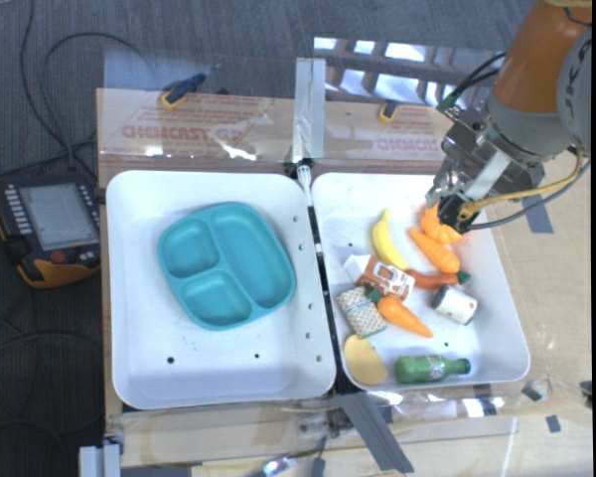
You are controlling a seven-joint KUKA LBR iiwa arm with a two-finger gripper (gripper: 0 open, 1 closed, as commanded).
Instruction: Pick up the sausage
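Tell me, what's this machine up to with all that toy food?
The grey and orange robot arm reaches in over the right white bin, its hand poised at the bin's far side above some orange toy pieces. The thin reddish toy sausage lies in the pile, ungrasped. The left bin holds a teal divided plate.

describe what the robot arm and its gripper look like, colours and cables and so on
The arm is grey with a broad orange band above the wrist. Black cables loop along it, and a yellow cable trails from the wrist. The gripper is a blocky grey and black unit with a pale panel on its side.
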